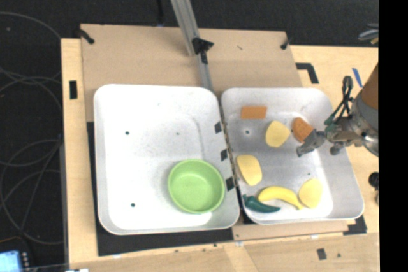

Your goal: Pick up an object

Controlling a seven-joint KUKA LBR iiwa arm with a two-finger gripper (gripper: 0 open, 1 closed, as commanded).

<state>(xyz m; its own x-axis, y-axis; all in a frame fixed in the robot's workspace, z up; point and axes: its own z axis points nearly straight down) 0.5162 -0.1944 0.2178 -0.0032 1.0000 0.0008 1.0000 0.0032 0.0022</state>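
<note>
The pincer (317, 144) is hovering inside the right bin (339, 200); whether it is apart or together, I cannot tell. An orange piece (301, 129) is sitting just beside its tip, and a yellow round piece (276, 134) is lying farther left. A banana (279, 196) is lying below, a green bowl (196, 185) well apart in the left bin (127, 111).

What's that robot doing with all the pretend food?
The robot arm reaches in from the right over the right bin, which holds toy food: a banana, a green pepper, some yellow pieces and an orange block. Its gripper hangs beside a small orange piece, but nothing is lifted yet. A green bowl sits in the left bin.
</note>
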